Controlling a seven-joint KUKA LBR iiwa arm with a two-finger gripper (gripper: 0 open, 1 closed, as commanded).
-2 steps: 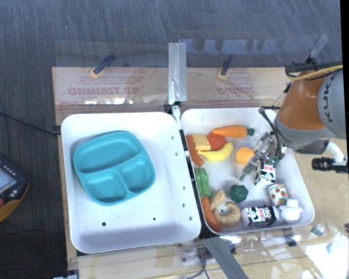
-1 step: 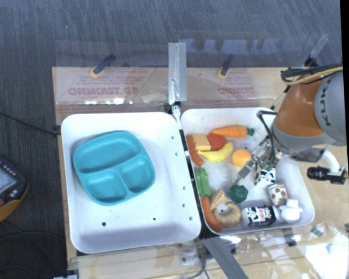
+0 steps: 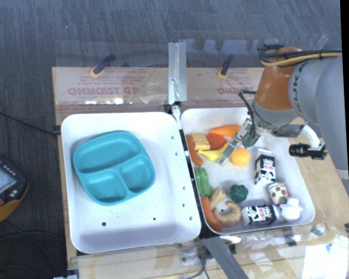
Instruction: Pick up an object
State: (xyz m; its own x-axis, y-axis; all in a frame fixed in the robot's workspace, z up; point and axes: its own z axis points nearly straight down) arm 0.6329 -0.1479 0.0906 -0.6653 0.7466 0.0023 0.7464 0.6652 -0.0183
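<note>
The right bin [image 3: 293, 185] serves as the anchor here, its contents crowded toward its middle and front. Along its front wall sit a black-and-white carton [image 3: 259, 214] lying on its side, a small white cup [image 3: 291, 210] at the front right corner, and a tan pastry [image 3: 227, 212] with an orange carrot [image 3: 207, 213] beside it toward the front left. Just behind these lie a dark green lump [image 3: 239, 192], a red-spotted piece [image 3: 277, 192] and a green pepper [image 3: 202, 181] against the left wall. Further back a second black-and-white carton [image 3: 264, 168] stands near the bin's right side, next to a round orange [image 3: 240, 157] at the centre. A yellow banana [image 3: 209, 155], a pale cheese wedge [image 3: 201, 141] and an orange-red slab [image 3: 223, 134] fill the back left. The gripper [image 3: 232, 149] is low over this back cluster, touching or just above the banana and beside the orange; whether its fingers are apart or closed cannot be told. The arm [image 3: 289, 92] slants down from the bin's back right corner. Left of this bin, the other bin [image 3: 92, 233] holds a blue divided tray [image 3: 113, 166].
</note>
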